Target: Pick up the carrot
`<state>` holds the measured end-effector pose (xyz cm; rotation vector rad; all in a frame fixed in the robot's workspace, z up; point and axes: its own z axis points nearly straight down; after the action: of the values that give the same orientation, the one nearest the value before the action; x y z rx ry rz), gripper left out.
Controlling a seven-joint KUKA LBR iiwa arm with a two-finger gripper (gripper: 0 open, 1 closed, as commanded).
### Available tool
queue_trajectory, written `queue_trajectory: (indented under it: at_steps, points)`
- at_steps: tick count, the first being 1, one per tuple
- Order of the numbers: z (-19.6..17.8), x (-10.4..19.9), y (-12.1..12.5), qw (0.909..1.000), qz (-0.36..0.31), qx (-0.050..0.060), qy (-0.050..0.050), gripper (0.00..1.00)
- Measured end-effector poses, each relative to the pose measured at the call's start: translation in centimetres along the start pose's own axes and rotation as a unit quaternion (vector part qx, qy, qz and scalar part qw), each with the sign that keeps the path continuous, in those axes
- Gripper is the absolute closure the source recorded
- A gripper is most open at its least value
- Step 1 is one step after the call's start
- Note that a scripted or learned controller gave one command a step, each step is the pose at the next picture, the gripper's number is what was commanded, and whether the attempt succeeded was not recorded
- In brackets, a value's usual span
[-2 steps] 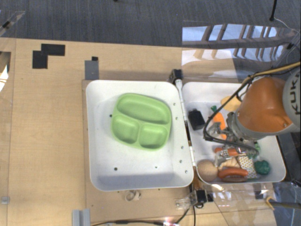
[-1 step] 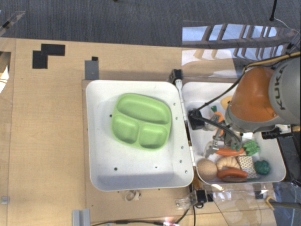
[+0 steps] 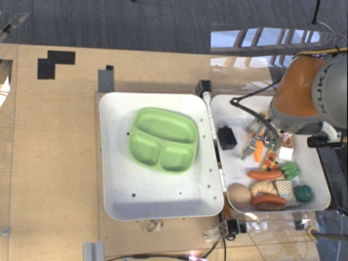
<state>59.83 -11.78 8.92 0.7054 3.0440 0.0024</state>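
The carrot [image 3: 259, 149], a small orange stick, stands nearly upright in the right bin [image 3: 237, 170], left of the food pile. My gripper [image 3: 258, 145] reaches in from the right, under the grey arm with its orange band [image 3: 296, 88]. A grey finger [image 3: 249, 149] lies along the carrot's left side and a darker finger [image 3: 270, 140] is on its right, so the carrot sits between them. The gripper looks shut on the carrot. I cannot tell whether the carrot is off the bin floor.
A black block [image 3: 226, 137] lies just left of the gripper. Packed at the right bin's front right are sausages [image 3: 266, 174], a green broccoli piece [image 3: 291, 171], a bread roll [image 3: 239, 193] and other toy foods. The left bin [image 3: 117, 189] holds a green divided plate [image 3: 162, 140].
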Motion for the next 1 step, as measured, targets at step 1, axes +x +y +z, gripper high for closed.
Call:
queue_trajectory:
  at_steps: [1]
  points:
    - [-0.18,5.67,-0.53,0.9966,0.083,-0.001,0.0,0.0]
